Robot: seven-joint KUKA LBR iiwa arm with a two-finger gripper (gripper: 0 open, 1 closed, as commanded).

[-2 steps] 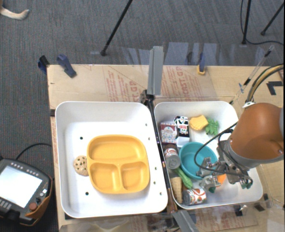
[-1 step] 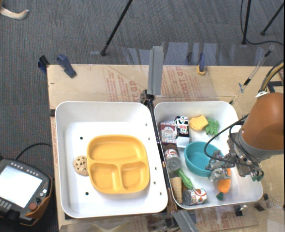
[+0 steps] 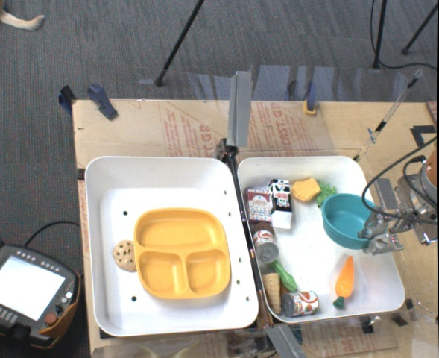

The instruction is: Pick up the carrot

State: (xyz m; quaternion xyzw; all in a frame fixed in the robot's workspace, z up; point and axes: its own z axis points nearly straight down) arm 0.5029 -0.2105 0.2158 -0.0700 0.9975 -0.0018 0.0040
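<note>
Camera view bench [image 3: 167, 129]: brown cardboard-topped surface on dark carpet, well left of the gripper.
Left bin [image 3: 103, 192]: far left of the gripper, holding a yellow divided plate [image 3: 182, 262] and a cookie [image 3: 124, 255] touching the plate's left edge.
Right bin [image 3: 338, 164]: its right rim runs under the gripper; bare white floor lies between the gripper and the packed left wall.
Teal bowl [image 3: 344, 221]: just left of the gripper, touching or nearly so.
Gripper [image 3: 381, 241]: at the right bin's right edge; whether its fingers are apart or together cannot be told.
Carrot [image 3: 344, 278]: below-left of the gripper, near, apart from it, lying on the bin floor by the bottom right corner.
Cans [image 3: 301, 303]: further left, along the wall.
</note>
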